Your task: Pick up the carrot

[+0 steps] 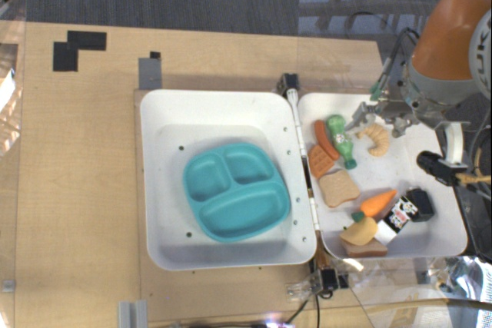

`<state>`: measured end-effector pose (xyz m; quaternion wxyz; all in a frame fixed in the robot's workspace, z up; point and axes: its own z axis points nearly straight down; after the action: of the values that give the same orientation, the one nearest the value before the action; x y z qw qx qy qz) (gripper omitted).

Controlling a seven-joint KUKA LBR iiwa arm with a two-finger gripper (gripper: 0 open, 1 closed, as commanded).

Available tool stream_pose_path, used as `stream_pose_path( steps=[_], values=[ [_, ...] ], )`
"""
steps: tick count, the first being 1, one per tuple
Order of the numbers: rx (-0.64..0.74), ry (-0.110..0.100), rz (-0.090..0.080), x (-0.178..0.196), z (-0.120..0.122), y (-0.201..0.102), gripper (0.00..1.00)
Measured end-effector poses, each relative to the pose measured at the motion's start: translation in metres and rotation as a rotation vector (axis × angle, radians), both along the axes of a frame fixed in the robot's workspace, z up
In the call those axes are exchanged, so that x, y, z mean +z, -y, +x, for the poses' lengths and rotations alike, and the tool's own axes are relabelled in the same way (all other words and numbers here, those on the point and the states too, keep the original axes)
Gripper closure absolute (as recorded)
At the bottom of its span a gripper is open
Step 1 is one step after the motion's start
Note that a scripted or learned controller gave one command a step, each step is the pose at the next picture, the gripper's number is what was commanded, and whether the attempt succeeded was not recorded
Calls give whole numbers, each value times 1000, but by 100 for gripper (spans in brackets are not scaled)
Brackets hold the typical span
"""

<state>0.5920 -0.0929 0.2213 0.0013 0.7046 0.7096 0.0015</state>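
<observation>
The orange carrot [378, 203] lies in the right bin [446, 246], toward its front, between a slice of bread [338, 188] and a black-and-white carton [407, 211]. My gripper [380, 123] hangs over the back of that bin, well behind the carrot and just above a tan croissant [377, 139]. Its fingers are spread open with nothing between them.
A green bottle-shaped toy [339, 137], a sausage [324, 139] and a waffle piece [321, 162] lie along the right bin's left side. A yellow and brown food piece [361, 234] sits at its front. The left bin [165, 165] holds a teal divided plate [234, 192].
</observation>
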Motion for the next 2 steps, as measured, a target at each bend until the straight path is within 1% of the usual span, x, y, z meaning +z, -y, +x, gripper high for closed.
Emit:
stream_pose_path(
  steps=[1, 2],
  values=[
    [118, -9, 0, -102, -67, 13, 0],
    [190, 13, -4, -132, -100, 25, 0]
  ],
)
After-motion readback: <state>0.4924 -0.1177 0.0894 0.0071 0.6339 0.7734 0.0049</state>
